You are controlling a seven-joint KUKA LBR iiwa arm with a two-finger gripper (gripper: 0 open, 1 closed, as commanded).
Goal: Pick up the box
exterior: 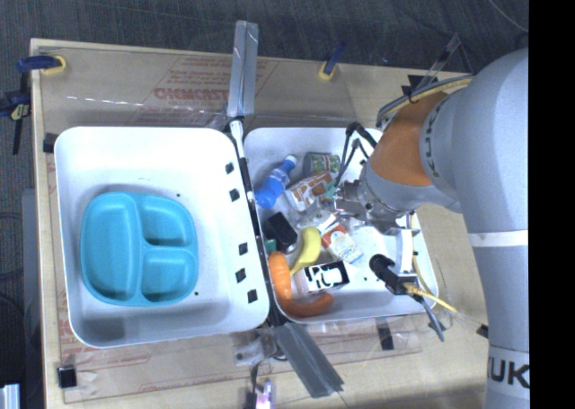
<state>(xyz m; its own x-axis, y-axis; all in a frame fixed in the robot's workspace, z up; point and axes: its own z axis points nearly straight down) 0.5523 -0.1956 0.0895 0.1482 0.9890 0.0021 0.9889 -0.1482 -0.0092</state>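
Observation:
A small brown and white carton box (pixel 314 187) lies tilted in the upper middle of the right bin (pixel 416 241), among other items. A black box with white markings (pixel 327 274) lies near that bin's front. My gripper (pixel 341 209) reaches in from the right and hangs low over the clutter, just right of the carton and above a red and white packet (pixel 340 238). The grey arm with its orange band (pixel 400 157) covers the bin's right part. I see nothing clearly held.
The right bin also holds a blue bottle (pixel 273 184), a green packet (pixel 322 164), a yellow banana (pixel 307 246), an orange carrot (pixel 280 276), a reddish sausage (pixel 307 305) and a black item (pixel 279 229). A light blue divided plate (pixel 139 246) lies in the left bin (pixel 72 151).

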